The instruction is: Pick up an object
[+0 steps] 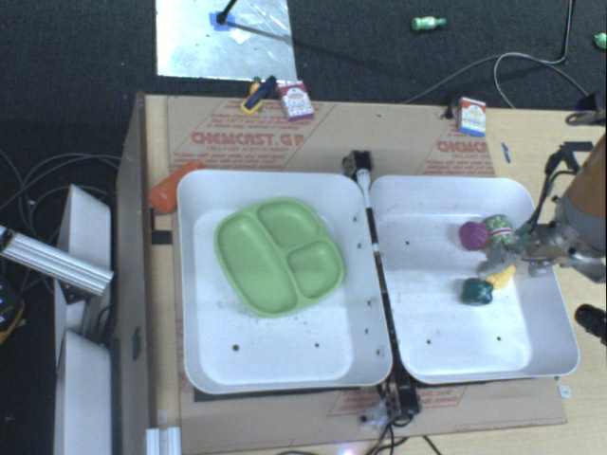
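**Colleague:** Where's the arm right now?

**Me:** I've got it reaching in from the right, low over the right bin point(446, 354). The gripper point(509, 247) sits in the middle of a small cluster of objects near that bin's right side.

**Colleague:** Jaws wide or narrow?

**Me:** I can't tell from up here; the tip is lost among the objects.

**Colleague:** What's in the cluster?

**Me:** A purple ball point(472, 234) just to the left, a green-labelled can point(497, 227) touching it on the far side of the tip, a yellow piece point(500, 276) just on the near side, and a teal lump point(477, 292) nearer still and slightly left. I judge the can or the yellow piece the likeliest target, since both lie right at the tip. The yellow piece's long axis runs at a slant, from near-left to far-right.

**Colleague:** Anything in the way?

**Me:** Mostly crowding. The ball and can touch, so closing on one could nudge the other. The left bin point(204, 349) holds a green divided plate point(278, 256), well apart from all this.
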Available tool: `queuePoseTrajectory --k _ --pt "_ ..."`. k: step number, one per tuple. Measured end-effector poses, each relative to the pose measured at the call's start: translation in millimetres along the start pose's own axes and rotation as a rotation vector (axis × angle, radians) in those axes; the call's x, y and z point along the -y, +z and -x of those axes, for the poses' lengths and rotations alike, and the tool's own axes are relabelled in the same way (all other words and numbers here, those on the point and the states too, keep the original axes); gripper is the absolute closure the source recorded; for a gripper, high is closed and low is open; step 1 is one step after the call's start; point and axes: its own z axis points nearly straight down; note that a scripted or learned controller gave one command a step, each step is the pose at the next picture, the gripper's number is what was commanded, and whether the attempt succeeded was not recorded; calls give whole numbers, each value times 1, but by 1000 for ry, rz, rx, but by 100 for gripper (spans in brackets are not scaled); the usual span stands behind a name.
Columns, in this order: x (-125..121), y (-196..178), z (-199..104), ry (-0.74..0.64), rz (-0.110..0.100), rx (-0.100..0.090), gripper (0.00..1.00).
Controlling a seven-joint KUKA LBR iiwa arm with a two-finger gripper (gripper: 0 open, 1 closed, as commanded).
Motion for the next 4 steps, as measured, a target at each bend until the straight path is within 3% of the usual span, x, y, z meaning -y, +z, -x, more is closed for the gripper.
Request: queuePoseTrajectory --k 1,2,3,4 --pt "-7 91 5 1 -2 -1 0" --pt "-9 80 5 0 3 1 100" --pt "-128 53 26 -2 4 1 100" --pt "-91 -25 -51 -3 5 -1 100"
